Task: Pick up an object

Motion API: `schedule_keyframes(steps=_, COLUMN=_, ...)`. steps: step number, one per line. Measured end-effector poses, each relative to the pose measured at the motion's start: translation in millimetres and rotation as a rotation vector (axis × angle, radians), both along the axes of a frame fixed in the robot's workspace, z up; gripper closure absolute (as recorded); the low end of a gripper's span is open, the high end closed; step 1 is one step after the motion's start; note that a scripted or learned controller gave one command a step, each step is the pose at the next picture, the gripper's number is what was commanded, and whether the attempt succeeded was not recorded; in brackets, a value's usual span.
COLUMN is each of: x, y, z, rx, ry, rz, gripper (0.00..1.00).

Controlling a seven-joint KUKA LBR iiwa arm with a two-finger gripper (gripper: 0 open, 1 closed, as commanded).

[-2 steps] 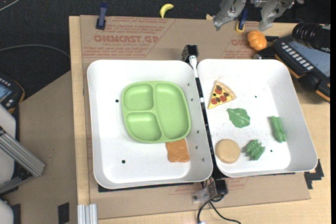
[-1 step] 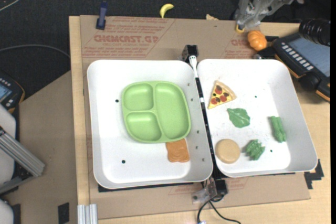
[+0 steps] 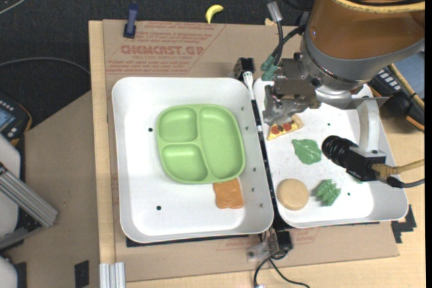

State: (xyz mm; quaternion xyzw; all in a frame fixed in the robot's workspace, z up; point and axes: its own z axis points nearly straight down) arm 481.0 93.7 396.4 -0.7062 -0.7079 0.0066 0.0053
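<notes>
Left bin (image 3: 135,158): green divided plate (image 3: 200,143), orange piece (image 3: 229,195); right bin (image 3: 335,119): pizza slice (image 3: 284,127) under gripper (image 3: 282,112) (open/closed can't tell), green leaf (image 3: 307,150), tan disc (image 3: 293,193), green floret (image 3: 329,192).

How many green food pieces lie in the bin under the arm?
2: a flat leaf mid-bin, and a lumpy piece near the front rim beside the tan disc. The arm may hide more.

Your hand (image 3: 284,115) hangs close beside the right bin's inner wall (image 3: 261,148). A pizza slice (image 3: 284,127) lies right under it and a green leaf (image 3: 307,150) near it, with bare bin floor beyond.
</notes>
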Motion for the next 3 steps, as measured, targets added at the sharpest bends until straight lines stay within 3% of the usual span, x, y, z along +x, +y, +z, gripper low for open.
schedule_keyframes(steps=1, x=-1.5, y=10.3, z=146.3, rx=0.006, ry=-0.033, rz=0.000, gripper=1.00)
schedule_keyframes(steps=2, x=19.8, y=-77.6, z=68.0, rx=-0.001, ry=-0.008, rz=-0.013, gripper=1.00)
schedule_keyframes(steps=3, x=16.2, y=-7.1, z=143.2, rx=0.005, ry=-0.027, rz=0.006, gripper=1.00)
